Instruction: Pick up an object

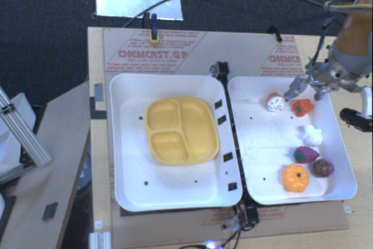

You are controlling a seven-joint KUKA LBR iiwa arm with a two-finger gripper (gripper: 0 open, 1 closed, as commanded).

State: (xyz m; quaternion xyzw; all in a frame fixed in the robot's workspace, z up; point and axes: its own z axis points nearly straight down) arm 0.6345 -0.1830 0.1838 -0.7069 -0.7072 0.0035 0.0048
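My gripper (306,91) hangs over the back of the right bin (262,183), its two fingers spread apart and nothing between them. Just below its left finger (293,89) lies a white speckled egg-shaped toy (275,104). A red-orange toy (302,107) lies just under the gap between the fingers. Further toward the front of the same bin are a small white toy (313,135), a magenta and green toy (305,154), a dark maroon ball (322,168) and an orange pumpkin (295,178).
The left bin (125,125) holds a yellow divided tray (180,130). A black hinge strip (230,137) runs between the bins. A cable arcs over the back of the bench. The arm's grey wrist (349,70) comes in from the right.
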